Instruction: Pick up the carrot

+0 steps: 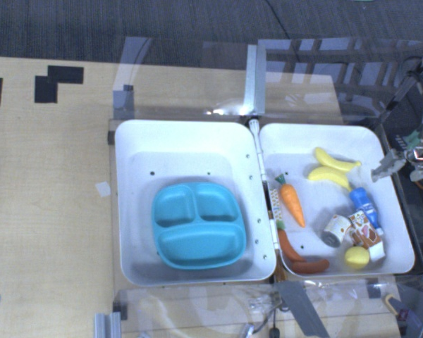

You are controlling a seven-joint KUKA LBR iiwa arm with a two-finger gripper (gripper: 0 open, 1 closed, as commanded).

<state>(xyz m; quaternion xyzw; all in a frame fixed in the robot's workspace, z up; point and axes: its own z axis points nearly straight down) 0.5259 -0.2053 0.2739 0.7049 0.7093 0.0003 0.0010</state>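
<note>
The carrot (292,203) is orange with a green top. It lies in the left part of the right bin (317,136), close to the divider, its leafy end pointing to the back. My gripper (388,167) hangs over the right rim of that bin, far to the right of the carrot and apart from it. Nothing shows in the gripper.
The right bin also holds two bananas (333,168), a blue bottle (364,205), a small can (335,229), a carton (367,235), a lemon (357,257) and a red sausage (301,258) just in front of the carrot. A blue divided plate (197,224) lies in the left bin (137,189).
</note>
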